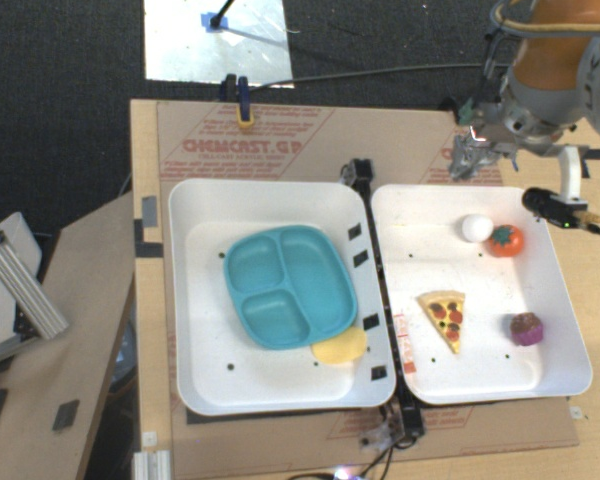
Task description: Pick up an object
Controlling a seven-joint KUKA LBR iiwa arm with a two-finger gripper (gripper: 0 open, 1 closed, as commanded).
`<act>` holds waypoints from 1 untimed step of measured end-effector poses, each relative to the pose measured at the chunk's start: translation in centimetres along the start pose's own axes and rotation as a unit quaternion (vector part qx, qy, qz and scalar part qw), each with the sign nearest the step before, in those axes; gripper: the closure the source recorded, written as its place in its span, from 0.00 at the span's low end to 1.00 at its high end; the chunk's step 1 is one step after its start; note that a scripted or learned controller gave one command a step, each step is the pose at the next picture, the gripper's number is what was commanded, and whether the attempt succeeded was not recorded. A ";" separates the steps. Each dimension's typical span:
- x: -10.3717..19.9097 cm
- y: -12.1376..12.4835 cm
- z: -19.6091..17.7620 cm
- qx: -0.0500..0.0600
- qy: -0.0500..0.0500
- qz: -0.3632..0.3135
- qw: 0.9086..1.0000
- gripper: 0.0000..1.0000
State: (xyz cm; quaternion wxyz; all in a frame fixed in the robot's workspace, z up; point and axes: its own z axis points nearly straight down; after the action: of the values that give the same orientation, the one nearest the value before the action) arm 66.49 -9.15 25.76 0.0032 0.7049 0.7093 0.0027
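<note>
Gripper [469, 156]: metal two-finger unit, held above the far edge of the right white bin [555, 298]; nothing is seen between its tips, and their spacing cannot be told.

Nearest items, at the far right of that bin: small white ball [476, 228], touching or just beside a red toy tomato [506, 240].

Mid-bin: flat toy pizza slice [445, 317]. Near right: small purple toy fruit [526, 329].

Left white bin [195, 298]: teal compartment plate [289, 285], resting over a yellow flat piece [342, 347].

Handling, judged: the ball is light, rigid and smooth, likely to roll; a grasp across its widest part is advised.
</note>
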 end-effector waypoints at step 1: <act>5.4 -0.5 -0.4 0.003 0.001 -0.001 1.000 1.00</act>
State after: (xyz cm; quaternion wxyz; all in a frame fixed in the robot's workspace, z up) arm 65.98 -3.79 26.20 0.0006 0.7039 0.7103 0.0015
